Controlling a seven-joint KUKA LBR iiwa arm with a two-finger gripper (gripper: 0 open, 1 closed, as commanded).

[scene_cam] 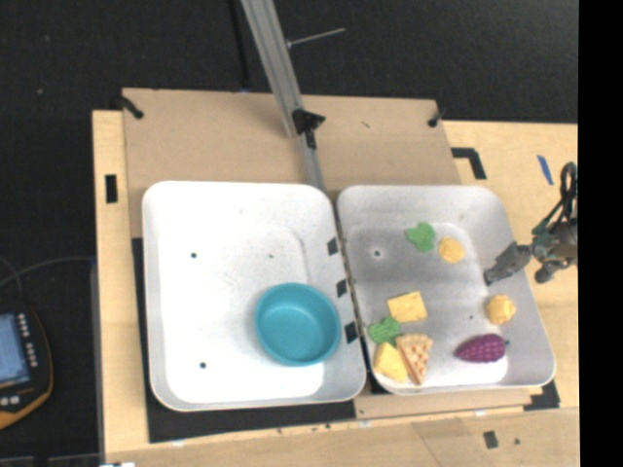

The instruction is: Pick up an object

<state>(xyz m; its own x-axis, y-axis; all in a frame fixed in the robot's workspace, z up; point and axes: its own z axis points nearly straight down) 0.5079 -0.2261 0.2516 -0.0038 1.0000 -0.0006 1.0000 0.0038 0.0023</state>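
Note:
My gripper (517,272) hangs over the right rim of the right bin (443,204), open, with nothing between its fingers. Just below its left finger (501,264) lies a small yellow lump (500,308). Further left in that bin are a green piece (421,236) and a small yellow piece (451,251). Along the front lie a yellow block (407,306), a green piece (384,331), a yellow wedge (389,362), a checked orange wedge (417,356) and a purple grape bunch (481,348).
A blue bowl (294,323) sits at the front right of the left bin (214,222). A grey pole (277,56) rises behind the wall between the bins. A handheld controller (18,353) lies at the far left.

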